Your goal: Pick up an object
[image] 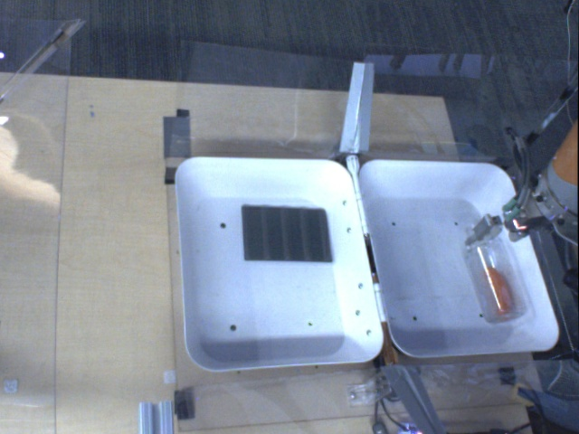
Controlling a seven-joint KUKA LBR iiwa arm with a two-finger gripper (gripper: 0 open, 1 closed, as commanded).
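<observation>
A clear plastic bottle [496,283] with something orange inside lies in the right bin [425,242], close to its right wall, lengthwise toward the near edge. My gripper [505,222] hangs at the bin's right side, just above the far end of the bottle. Whether it touches the bottle I cannot tell. A dark grey ribbed rectangular pad [287,233] lies flat in the middle of the left bin [208,269], far from the gripper.
The arm [559,165] with its orange band and cables comes in over the right bin's far right corner. A grey upright bar [356,107] stands behind the seam between the bins. The wooden bench [90,242] stretches to the left.
</observation>
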